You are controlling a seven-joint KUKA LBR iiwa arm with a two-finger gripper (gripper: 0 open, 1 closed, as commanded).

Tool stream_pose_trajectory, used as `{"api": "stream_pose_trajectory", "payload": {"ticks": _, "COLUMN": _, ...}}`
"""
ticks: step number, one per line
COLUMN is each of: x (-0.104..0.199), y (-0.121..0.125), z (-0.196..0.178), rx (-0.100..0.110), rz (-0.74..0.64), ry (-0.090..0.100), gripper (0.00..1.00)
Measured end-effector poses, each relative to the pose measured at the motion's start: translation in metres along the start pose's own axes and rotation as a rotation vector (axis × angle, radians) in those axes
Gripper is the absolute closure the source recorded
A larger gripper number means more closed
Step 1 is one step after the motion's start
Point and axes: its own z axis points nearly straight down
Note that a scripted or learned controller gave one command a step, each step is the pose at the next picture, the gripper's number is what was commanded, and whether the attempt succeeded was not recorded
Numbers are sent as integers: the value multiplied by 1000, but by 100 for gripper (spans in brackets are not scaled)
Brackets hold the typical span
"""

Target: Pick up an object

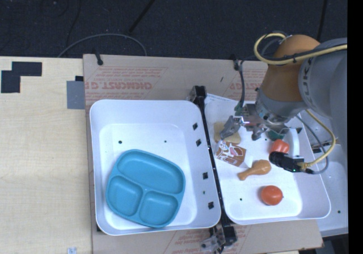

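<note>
The right bin (pixel 317 204) holds a brown and white packet (pixel 231 154), a tan drumstick-shaped toy (pixel 255 169), a red tomato-like ball (pixel 271 195), a small orange piece (pixel 279 146) and a tan piece (pixel 219 130) near the divider. My gripper (pixel 244 130) hangs over the upper part of this bin, just above the packet. Its fingers (pixel 229 128) are spread open and nothing sits between them. The tan piece lies right beside the left finger.
A blue divided plate (pixel 146 187) lies in the left bin (pixel 108 114). A black clip rail (pixel 207 151) separates the two bins. The arm's cables (pixel 315 153) loop over the right bin's far side.
</note>
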Motion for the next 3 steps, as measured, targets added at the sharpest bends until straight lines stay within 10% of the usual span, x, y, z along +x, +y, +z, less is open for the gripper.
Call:
{"api": "stream_pose_trajectory", "payload": {"ticks": 2, "x": -1, "y": 3, "z": 63, "rx": -6, "rz": 3, "ry": 0, "gripper": 0}}
{"api": "stream_pose_trajectory", "payload": {"ticks": 3, "x": -1, "y": 2, "z": 53, "rx": -4, "rz": 7, "ry": 1, "gripper": 100}}
